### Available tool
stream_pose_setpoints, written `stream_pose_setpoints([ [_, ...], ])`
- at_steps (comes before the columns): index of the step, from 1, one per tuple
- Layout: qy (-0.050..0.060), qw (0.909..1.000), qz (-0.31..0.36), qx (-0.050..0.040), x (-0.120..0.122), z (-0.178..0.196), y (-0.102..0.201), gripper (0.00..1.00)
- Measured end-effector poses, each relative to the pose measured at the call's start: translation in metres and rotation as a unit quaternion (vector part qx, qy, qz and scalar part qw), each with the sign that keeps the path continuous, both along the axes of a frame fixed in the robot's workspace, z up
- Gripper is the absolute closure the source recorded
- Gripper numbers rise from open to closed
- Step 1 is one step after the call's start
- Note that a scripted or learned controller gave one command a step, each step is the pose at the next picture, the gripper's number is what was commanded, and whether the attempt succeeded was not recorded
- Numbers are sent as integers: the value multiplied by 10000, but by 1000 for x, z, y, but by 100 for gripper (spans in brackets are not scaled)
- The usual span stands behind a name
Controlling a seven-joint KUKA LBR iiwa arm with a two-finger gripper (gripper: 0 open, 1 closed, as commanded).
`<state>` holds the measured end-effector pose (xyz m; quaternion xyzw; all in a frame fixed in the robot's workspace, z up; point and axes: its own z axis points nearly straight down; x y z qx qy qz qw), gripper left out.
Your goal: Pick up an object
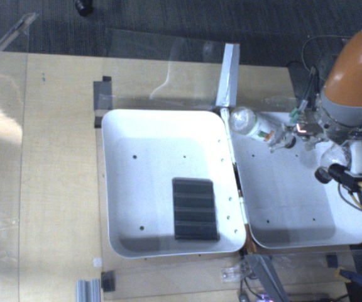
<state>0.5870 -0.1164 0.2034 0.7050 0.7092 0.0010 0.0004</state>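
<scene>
A black ribbed rectangular block [195,208] lies flat in the left bin [124,168], toward its front right. A clear plastic bottle [246,121] lies on its side in the back left corner of the right bin [294,219], its neck end pointing right. My gripper [286,136] hangs low over the back of the right bin, right next to the bottle's neck end. The grey arm with its orange band [356,61] stands behind it at the right edge. From this angle I cannot make out whether the gripper touches the bottle.
The two white bins sit side by side on a wooden bench, divided by their rims [236,175]. A metal upright [228,74] stands behind the dividing line. Cables [351,181] hang from the wrist over the right bin's right side.
</scene>
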Motion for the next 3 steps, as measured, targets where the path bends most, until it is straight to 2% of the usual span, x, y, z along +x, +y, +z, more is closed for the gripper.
stream_pose_setpoints([
  [1, -1, 10000, 0, 0, 0, 0, 0, 0],
  [2, 7, 9968, 799, -35, 56, -87, -18, 0],
  [3, 284, 9895, 1407, 136, 79, -91, -70, 0],
])
